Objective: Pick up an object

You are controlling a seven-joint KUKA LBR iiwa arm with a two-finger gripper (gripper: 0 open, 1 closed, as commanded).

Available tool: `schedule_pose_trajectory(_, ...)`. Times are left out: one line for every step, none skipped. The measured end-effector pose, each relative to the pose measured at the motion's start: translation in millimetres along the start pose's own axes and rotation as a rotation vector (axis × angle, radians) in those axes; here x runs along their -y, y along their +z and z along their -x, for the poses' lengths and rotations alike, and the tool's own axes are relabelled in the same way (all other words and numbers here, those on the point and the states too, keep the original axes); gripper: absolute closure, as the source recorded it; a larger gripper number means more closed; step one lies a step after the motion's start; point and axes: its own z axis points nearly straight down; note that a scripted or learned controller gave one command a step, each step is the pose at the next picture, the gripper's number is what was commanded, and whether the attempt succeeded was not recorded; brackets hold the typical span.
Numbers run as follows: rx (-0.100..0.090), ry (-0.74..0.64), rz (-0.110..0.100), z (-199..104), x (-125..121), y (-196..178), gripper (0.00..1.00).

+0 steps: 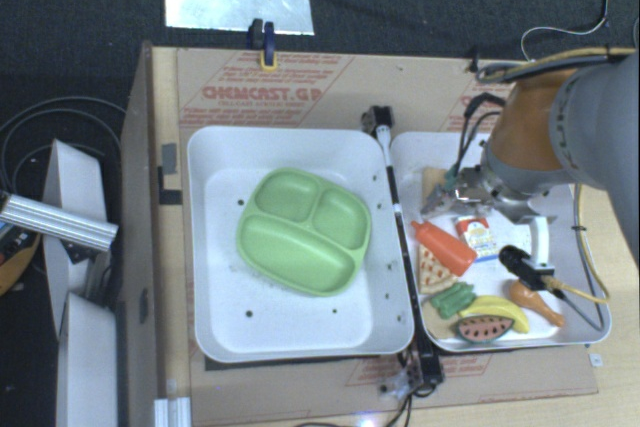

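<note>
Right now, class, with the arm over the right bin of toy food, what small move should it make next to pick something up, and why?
Probably lower the tool a little toward the carrot. The tool hangs above the right bin, nothing shows between its fingers, and the carrot lies just below it, with the pizza slice and small carton close beside it.
</note>
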Motion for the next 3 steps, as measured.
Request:
schedule_pose_trajectory(0.001,0.001,0.002,1.1,47.0,-0.4,0.0)
schedule_pose_trajectory(0.001,0.001,0.003,7.9,71.8,-0.3,0.0)
schedule_pose_trajectory(0.002,0.005,-0.009,90.7,24.1,-18.8,0.0)
